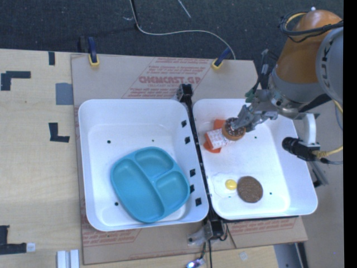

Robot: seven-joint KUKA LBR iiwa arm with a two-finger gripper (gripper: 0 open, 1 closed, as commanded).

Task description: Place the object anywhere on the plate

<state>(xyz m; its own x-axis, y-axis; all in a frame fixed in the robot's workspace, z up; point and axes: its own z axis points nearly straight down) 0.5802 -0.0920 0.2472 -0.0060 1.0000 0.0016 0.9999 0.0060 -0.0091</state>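
Note:
A blue divided plate [149, 183] lies in the left bin [95, 127], toward its front. In the right bin [290, 166] my gripper [236, 128] reaches down at the back left, right over a small round brown-topped piece [232, 133]. Beside that piece lies an orange and white block [214, 140]. Near the bin's front sit a flat brown disc [250, 189] and a white fried egg with a yellow yolk [226, 185]. The gripper's body hides whether the brown-topped piece is between the fingers.
A black divider [191, 144] runs between the two bins. The arm [304, 54] with its orange band comes in over the right bin's back right corner. A black cable connector [298, 147] hangs over the right rim.

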